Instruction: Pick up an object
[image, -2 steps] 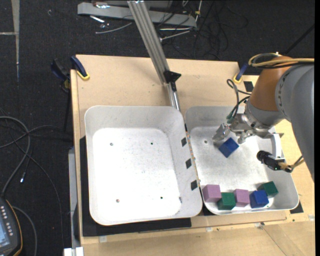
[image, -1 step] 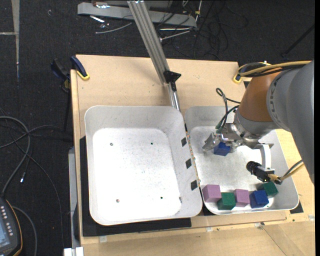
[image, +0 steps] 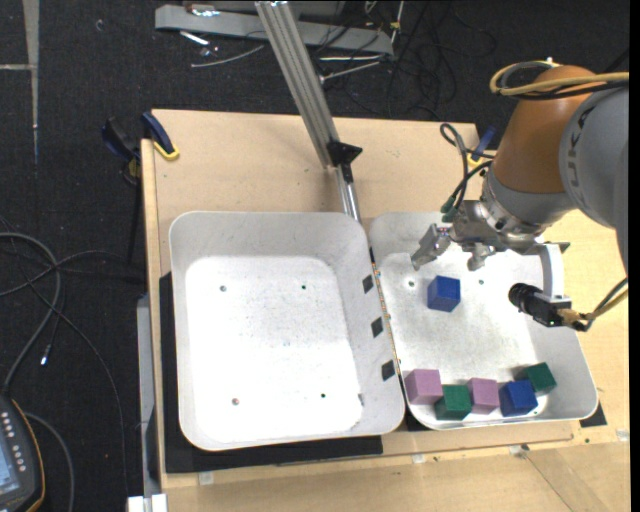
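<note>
A blue cube (image: 444, 293) lies alone in the upper middle of the right bin (image: 560, 345). My gripper (image: 455, 252) hangs just above and behind it, open, one finger (image: 430, 247) to the cube's upper left and the other to its upper right. Nothing sits between the fingers. Along the bin's near edge lie several more cubes: a purple one (image: 424, 385), a green one (image: 455, 401), a pink-purple one (image: 485, 394), a blue one (image: 517, 397) and a dark green one (image: 540, 377).
The left bin (image: 190, 330) adjoins the right one at a raised shared rim (image: 378, 310). A slanted metal pole (image: 305, 85) crosses the bench's back. A black fixture (image: 535, 303) sticks into the right bin from the right. A clamp (image: 150, 135) sits at the bench's far left corner.
</note>
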